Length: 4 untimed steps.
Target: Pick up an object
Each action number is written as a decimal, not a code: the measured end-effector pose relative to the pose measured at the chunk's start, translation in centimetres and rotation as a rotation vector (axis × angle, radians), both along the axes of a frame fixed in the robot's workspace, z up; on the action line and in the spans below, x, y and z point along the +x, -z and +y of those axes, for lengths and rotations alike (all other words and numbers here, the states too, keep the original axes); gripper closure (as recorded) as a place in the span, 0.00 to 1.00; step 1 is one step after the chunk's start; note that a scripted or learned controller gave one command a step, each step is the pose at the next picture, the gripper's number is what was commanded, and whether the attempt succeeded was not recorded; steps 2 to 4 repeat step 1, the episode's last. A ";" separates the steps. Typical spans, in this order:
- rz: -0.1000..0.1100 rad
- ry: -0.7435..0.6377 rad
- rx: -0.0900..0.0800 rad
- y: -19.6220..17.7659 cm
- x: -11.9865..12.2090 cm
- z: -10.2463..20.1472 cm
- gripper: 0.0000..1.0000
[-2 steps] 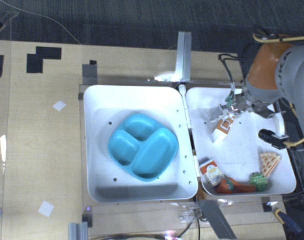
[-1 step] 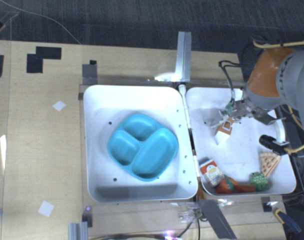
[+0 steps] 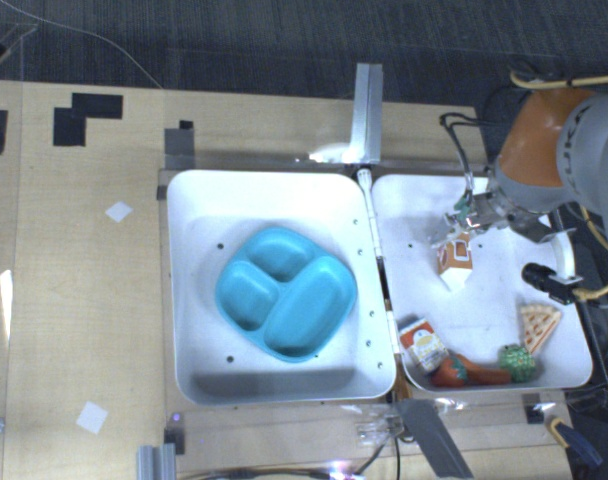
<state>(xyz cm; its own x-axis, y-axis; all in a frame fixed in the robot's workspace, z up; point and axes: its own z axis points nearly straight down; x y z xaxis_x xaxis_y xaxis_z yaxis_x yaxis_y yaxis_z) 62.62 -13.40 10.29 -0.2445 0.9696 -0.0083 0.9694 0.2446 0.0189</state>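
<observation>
My gripper (image 3: 463,220) hangs over the upper middle of the right bin (image 3: 414,203), at the end of the grey arm with its orange band (image 3: 532,148). Just below it in the view, touching or nearly touching its tip, is a small white and orange carton (image 3: 456,260). Whether the carton is between the fingers is hidden. Along the front of that bin lie a second small carton (image 3: 421,346), a carrot (image 3: 468,372), a green broccoli piece (image 3: 518,361) and a tan wedge-shaped slice (image 3: 538,325).
The left bin (image 3: 194,268) holds a blue divided plate (image 3: 286,292) near its middle. A metal post (image 3: 368,118) stands behind the wall between the two bins. The arm and its cables cover the right bin's far right corner.
</observation>
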 end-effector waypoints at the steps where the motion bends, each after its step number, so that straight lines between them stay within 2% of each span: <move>1: 0.015 0.055 0.004 -10.3 -6.0 5.2 1.00; 4: 0.015 0.055 0.004 -10.3 -6.0 5.2 1.00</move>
